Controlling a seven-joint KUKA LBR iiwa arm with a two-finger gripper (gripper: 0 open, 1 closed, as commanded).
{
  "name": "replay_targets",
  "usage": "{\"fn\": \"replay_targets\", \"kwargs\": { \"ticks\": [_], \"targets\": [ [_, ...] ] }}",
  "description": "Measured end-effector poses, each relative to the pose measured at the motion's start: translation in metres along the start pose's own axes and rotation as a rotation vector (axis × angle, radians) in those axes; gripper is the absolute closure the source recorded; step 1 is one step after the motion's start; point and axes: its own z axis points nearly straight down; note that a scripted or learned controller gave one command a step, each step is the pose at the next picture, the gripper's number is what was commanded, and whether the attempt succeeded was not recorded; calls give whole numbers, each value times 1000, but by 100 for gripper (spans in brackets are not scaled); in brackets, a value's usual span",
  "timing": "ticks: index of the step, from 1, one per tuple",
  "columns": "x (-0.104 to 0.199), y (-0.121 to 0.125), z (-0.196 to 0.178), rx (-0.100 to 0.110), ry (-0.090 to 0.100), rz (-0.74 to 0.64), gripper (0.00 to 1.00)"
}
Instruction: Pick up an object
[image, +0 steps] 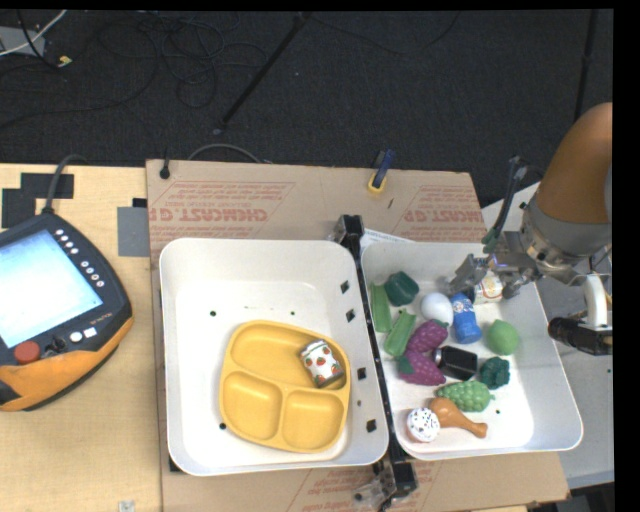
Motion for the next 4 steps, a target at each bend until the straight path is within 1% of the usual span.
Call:
{"fn": "replay_targets", "kwargs": {
  "ticks": [1, 2, 3, 4],
  "targets": [
    [52, 22, 110, 8, 4, -3, 0],
    [73, -22, 122, 8, 2, 4, 0],
    [145, -66, 14, -6, 2, -2, 0],
    [142, -67, 11, 5, 1, 3, 100]
  ]
}}
